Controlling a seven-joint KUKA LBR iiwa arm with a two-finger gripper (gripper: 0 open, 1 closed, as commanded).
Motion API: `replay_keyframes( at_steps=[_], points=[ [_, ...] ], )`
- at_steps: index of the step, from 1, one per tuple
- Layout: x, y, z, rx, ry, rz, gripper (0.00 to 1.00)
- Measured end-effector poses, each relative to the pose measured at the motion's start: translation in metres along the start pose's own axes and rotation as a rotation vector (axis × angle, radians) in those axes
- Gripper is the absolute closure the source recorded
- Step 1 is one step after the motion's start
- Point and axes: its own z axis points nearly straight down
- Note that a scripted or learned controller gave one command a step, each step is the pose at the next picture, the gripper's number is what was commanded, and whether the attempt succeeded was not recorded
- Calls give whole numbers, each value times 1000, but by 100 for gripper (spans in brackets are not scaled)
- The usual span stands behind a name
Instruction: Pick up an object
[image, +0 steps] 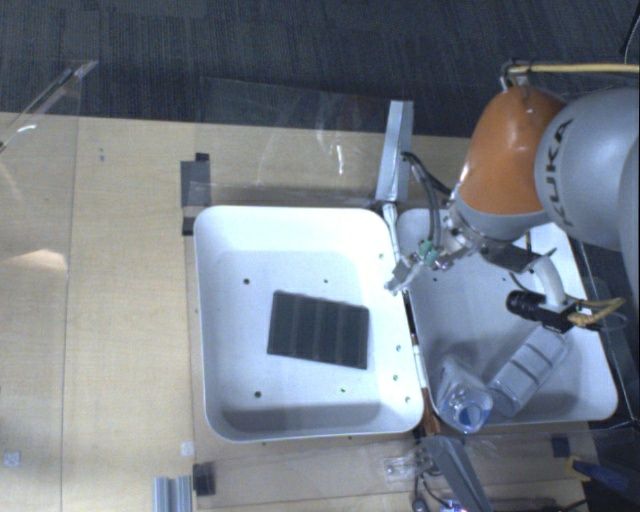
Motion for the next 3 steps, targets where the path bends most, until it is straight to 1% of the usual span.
replay_keyframes(
  at_steps=[1, 2, 3],
  points=[
    [-57, -41, -1, 0, -2, 98, 0],
    [-79, -35, -134, -4, -5, 110, 0],
    [-76, -124, -79, 0, -3, 226, 0]
  ],
)
